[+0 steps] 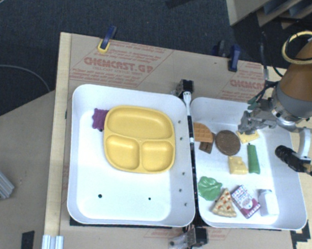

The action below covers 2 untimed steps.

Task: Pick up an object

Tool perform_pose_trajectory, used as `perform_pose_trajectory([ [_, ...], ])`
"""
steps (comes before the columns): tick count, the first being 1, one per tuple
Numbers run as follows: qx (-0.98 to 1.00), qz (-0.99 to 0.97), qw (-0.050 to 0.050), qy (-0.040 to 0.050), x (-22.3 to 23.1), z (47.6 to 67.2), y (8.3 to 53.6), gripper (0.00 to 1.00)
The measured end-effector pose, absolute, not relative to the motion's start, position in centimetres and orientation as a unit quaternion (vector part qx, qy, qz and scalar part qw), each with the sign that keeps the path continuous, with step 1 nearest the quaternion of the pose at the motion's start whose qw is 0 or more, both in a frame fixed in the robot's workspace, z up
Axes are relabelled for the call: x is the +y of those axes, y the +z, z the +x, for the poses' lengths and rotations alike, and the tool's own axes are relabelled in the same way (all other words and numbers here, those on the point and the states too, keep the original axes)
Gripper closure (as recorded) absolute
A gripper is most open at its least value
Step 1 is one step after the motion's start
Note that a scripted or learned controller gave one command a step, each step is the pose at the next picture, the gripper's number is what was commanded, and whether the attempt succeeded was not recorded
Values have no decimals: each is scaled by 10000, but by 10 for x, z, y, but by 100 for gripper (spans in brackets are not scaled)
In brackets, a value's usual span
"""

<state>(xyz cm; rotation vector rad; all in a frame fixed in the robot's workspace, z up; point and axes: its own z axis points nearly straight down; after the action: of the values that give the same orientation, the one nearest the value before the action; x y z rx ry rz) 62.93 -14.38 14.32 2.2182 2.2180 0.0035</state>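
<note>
- gripper (251,128) is down in the right bin (286,215), toward its 12 o'clock wall; can't tell its state from here
- arm (304,78) comes in from 2 o'clock
- pale yellow piece (249,138) just under the tip, brown disc (227,142) at its 8 o'clock
- green stick (253,159) and yellow block (238,165) near, at 6 o'clock
- bare floor along the 3 o'clock side
- left bin (82,168): yellow tray (140,139)
</note>
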Motion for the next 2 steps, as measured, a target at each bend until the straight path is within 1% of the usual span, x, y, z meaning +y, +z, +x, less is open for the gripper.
perform_pose_trajectory([
  [1,7074,7068,28,16,-141,626,188,100],
  [2,7074,7068,33,19,-141,627,228,100],
])
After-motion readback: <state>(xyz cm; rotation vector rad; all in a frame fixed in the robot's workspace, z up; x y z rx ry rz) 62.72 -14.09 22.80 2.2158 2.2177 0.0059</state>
